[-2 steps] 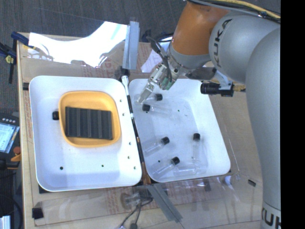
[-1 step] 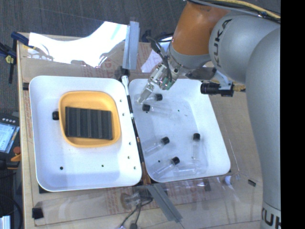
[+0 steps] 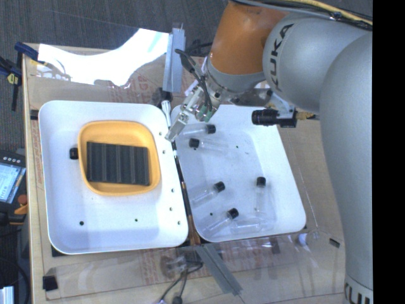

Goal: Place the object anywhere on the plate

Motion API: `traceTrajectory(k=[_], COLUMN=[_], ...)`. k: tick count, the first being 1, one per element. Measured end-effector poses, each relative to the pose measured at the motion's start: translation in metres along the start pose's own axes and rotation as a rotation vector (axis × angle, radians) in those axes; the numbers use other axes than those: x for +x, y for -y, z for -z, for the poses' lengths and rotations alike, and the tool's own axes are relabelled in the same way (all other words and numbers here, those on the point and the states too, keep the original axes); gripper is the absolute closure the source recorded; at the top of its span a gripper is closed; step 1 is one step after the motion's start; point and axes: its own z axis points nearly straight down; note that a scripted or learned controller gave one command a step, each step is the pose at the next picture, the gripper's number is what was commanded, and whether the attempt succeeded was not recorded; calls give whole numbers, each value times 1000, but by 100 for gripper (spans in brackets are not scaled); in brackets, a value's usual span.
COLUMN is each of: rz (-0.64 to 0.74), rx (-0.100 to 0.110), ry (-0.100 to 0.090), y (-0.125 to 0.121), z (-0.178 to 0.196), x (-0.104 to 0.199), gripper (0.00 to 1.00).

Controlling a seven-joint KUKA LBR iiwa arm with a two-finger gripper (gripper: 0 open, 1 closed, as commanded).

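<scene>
The bench (image 3: pixel 114 268) is brown board under 2 white bins (image 3: pixel 54 227); dark ribbed floor (image 3: pixel 82 5) lies beyond its far edge.

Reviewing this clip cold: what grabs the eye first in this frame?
The big grey arm with its orange band fills the upper right, its gripper above the seam between the bins. The yellow plate stands out in the left bin; clear black-capped vials lie scattered in the right bin.

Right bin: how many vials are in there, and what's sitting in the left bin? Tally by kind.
Clear vials with black caps, right bin: 5, at
Yellow plate, left bin: 1
Small black object, left bin: 1
Total: 7
</scene>
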Motion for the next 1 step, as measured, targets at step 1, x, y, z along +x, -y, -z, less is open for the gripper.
traceTrajectory(k=[1], rz=[0], rx=[0], ry=[0], y=[0], z=[0], x=[0], gripper=[0])
